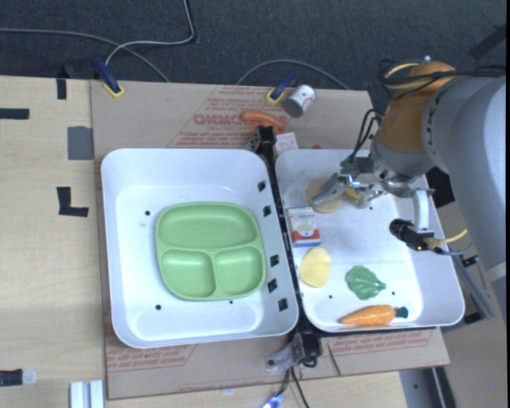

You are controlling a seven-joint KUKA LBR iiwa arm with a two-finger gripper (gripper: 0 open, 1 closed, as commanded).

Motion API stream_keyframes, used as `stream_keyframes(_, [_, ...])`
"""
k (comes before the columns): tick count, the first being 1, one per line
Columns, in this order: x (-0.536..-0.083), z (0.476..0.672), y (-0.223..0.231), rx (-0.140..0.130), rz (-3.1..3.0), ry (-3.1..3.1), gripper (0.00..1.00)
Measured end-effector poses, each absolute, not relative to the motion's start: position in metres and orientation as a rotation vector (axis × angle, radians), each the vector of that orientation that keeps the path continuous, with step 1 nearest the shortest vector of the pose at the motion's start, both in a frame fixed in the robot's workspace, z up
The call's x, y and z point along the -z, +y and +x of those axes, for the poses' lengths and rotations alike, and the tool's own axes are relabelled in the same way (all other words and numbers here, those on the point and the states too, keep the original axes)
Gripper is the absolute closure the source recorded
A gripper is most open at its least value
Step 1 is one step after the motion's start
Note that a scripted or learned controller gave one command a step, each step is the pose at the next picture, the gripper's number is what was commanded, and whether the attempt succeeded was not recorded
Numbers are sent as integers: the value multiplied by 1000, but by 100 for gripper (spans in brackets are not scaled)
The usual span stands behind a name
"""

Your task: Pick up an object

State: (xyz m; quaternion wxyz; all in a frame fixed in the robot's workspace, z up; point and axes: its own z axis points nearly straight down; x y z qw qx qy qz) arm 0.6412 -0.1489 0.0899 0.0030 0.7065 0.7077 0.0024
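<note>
Camera view: the gripper (340, 192) hangs low over the right bin (438, 300) near its far edge, its fingers blurred (I cannot tell how far open they are, or whether anything sits between them). Every candidate appears to lie loose in that bin: a small carton (303, 226) and yellow piece (314, 267) along its left wall, a green leaf (365, 281) and carrot (370, 315) toward its near edge. So I judge the pick not yet made; the left bin (127, 228) carries a green divided plate (210, 251).
</note>
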Motion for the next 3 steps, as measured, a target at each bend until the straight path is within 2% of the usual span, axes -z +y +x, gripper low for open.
stream_keyframes(1, [-85,668,-128,6,2225,2226,0])
stream_keyframes(2, [-96,669,-128,2,2218,2221,100])
stream_keyframes(3, [-154,642,-186,2,2220,2221,100])
